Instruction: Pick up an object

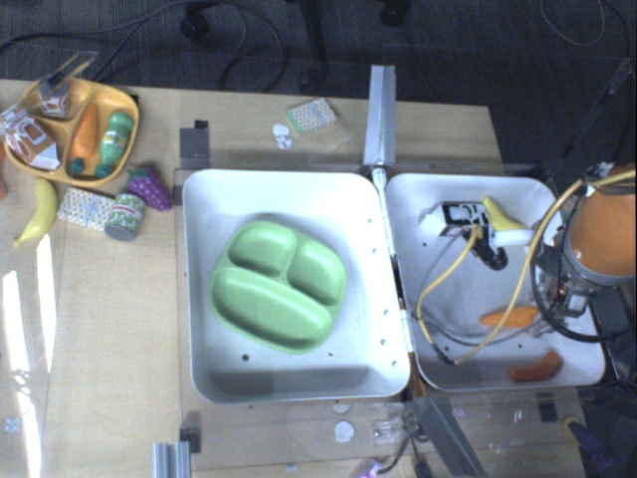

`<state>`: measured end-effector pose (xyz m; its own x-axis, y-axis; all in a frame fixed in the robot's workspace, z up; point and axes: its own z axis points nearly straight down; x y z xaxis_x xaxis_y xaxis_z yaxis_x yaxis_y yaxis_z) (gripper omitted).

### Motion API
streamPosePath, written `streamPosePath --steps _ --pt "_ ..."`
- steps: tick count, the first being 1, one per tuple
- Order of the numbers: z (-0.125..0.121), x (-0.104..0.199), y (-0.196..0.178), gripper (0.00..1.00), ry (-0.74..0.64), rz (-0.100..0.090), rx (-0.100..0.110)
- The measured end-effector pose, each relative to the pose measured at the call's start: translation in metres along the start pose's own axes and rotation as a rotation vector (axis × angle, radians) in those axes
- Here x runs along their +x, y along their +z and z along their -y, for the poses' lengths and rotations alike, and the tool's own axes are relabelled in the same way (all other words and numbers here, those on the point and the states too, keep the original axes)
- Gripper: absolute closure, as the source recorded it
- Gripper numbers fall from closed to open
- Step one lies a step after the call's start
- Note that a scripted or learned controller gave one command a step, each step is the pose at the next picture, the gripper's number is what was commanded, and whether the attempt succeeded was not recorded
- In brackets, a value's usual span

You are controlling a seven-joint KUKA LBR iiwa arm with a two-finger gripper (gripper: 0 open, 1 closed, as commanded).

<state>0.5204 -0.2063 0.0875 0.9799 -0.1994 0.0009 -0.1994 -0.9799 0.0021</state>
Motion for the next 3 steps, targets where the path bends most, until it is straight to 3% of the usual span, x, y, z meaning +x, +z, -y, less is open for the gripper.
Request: streamPosePath --steps 1,2,3 --pt "0.064 0.017 -0.002 1.0 0.626 -0.006 0.004" --pt "0.01 -0.024 -0.002 1.0 0.315 -0.007 0.001" --pt "0.0 -0.014 -0.001 1.0 -0.006 -0.004 0.003"
